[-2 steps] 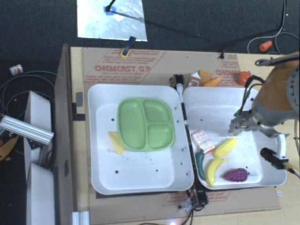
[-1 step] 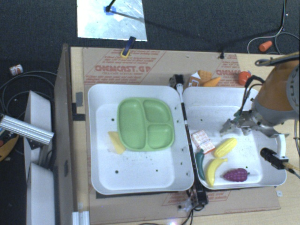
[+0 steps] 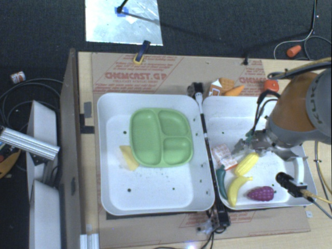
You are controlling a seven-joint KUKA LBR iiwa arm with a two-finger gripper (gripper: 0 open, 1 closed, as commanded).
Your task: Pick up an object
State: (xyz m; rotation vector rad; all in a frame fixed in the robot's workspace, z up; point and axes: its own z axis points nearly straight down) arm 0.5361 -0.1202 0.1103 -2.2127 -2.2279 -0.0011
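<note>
Two bins, side by side.
Divided plate [image 3: 160,138] set in left bin [image 3: 116,191]; at right bin's [image 3: 228,113] 6 o'clock, corn [image 3: 247,164], banana [image 3: 236,189], grapes [image 3: 260,193] clustered.

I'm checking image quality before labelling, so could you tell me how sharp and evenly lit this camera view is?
Camera view: soft throughout, so the gripper by the corn blurs into a grey mass; lighting is even, with faint shadows around the green plate; the silver sheet beyond the bench shows mild glare; the white bins are bright but not blown out.
</note>
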